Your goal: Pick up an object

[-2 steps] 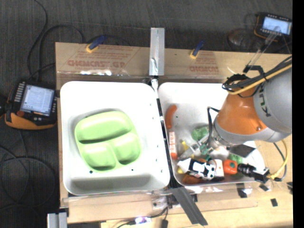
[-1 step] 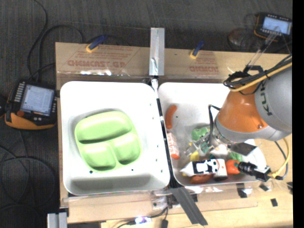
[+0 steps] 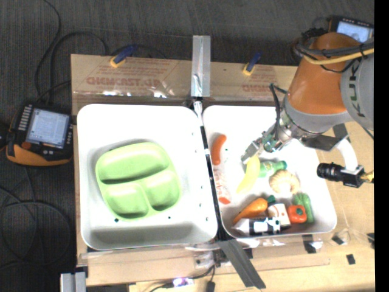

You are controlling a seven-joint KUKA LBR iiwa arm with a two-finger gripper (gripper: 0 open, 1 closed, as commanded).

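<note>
Gripper (image 3: 255,150) jaws open (metal) above curved yellow banana (image 3: 249,175) in right bin (image 3: 243,117).

I'm reading red print, mirrored and upside down, on the brown cardboard sheet (image 3: 130,78) behind the bins; it looks like "CHEWCAST", though I can't be sure. Dark letters "KU" show on the grey arm housing (image 3: 364,96). The handheld pendant's lit screen (image 3: 44,128) is too blurred to read.
</note>
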